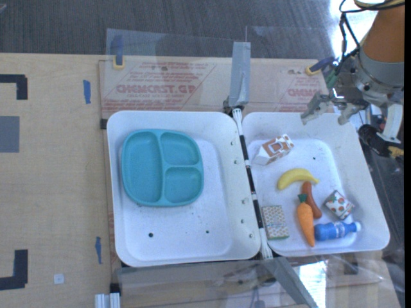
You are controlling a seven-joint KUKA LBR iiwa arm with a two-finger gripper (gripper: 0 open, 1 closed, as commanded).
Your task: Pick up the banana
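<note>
The banana lies well below the open, empty pincer.

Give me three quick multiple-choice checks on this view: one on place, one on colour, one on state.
1. The banana lies in:
A. the right bin
B. the left bin
C. the bare bench

2. The divided plate is:
A. red
B. teal
C. yellow

3. The hand is:
A. closed on the banana
B. pressing the plate
C. above the right bin's far edge, holding nothing

Key: 1 A, it lies beside the carrot. 2 B, plainly teal. 3 C, the fingers stand apart, away from the banana.
</note>
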